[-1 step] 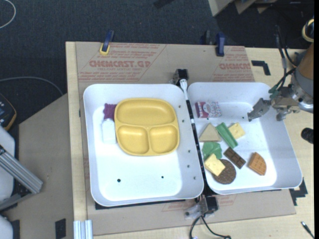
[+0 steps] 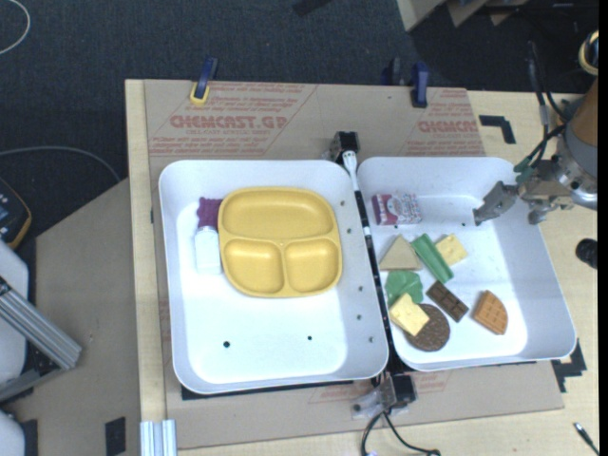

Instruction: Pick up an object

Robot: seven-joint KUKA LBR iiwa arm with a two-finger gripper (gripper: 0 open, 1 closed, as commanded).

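The gripper is hanging open and holding nothing over the right bin, up by its far edge, well apart from the waffle.

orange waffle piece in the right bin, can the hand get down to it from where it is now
Probably yes. The hand hovers over the right bin's far side, and the orange waffle piece lies apart from the other food with bare floor around it.
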